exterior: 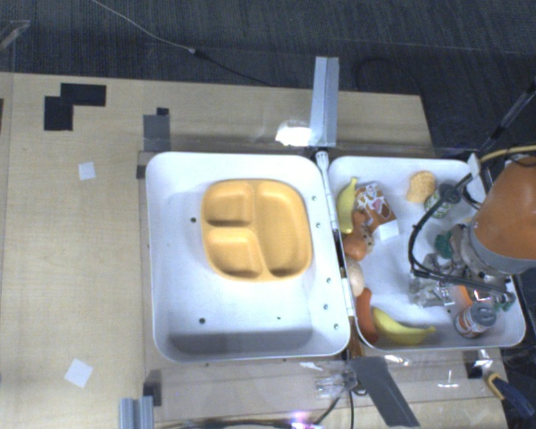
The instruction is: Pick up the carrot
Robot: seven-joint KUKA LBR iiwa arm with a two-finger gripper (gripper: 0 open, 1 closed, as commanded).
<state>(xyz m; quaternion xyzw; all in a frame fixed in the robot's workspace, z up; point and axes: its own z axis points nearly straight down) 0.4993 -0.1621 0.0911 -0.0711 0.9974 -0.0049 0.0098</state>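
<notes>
While the grey arm's gripper [448, 291] sits low in the right bin [402, 170], its jaws' state cannot be told | smooth orange carrot [364, 315] lies near-left there, touching a curved banana [400, 327] | left bin [170, 266]: glossy yellow sectioned plate [255, 229].

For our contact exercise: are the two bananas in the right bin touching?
Apart. The camera view shows the upper banana and the lower banana separated by other items.

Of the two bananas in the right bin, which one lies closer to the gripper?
The ripe yellow banana at the bin's front edge lies closer to the gripper; the greenish banana is at the back.
</notes>
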